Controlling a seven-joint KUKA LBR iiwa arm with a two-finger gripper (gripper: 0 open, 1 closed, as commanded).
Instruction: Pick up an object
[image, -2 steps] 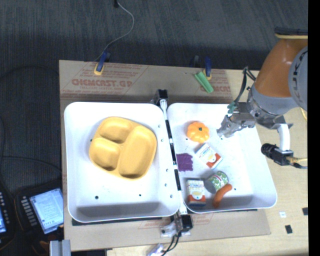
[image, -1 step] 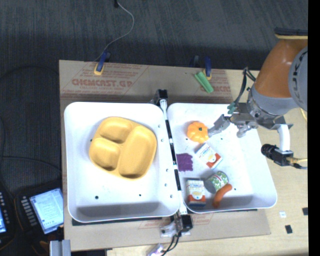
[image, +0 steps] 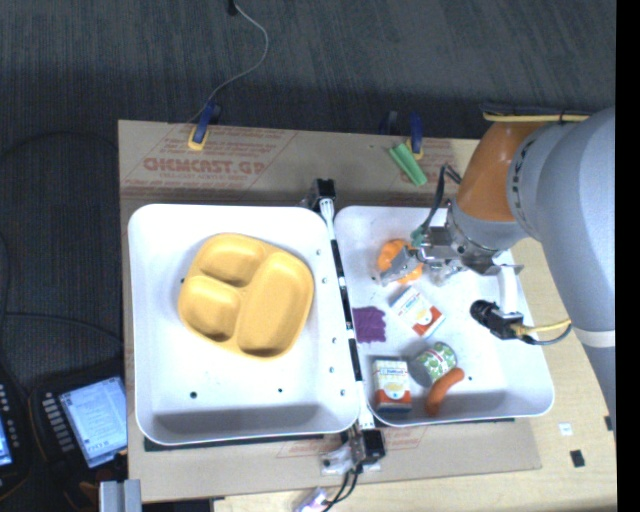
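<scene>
jaws over orange toy, right bin | opening: cannot tell | toy small, light, rigid-looking; pinch across its middle

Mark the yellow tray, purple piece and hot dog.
Yellow tray (image: 247, 294): camera view, centre where compartments meet.
Purple piece (image: 369, 323): camera view, its middle.
Hot dog (image: 445, 389): camera view, mid-length.

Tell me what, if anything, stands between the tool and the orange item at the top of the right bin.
Nothing visible does. The tool sits right beside the orange item in the right bin, with no object between them. The white packet and purple piece lie lower in the view, off that line.
</scene>
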